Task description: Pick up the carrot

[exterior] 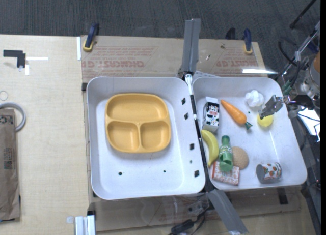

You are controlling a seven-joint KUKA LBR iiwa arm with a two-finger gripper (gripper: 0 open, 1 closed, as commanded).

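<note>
Camera view: gripper [270,106] near carrot [236,112], its grip state unclear, arm cut off at right

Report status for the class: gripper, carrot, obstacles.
Gripper low over right white bin, holding nothing. Orange toy carrot lies free, left of it. Small yellow piece under gripper.

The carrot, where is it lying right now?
The carrot lies in the right bin, near its top, between the milk carton and the yellow lemon.

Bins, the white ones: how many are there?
2. The left bin holds a yellow divided plate. The right bin holds the carrot, banana and other small things.
</note>
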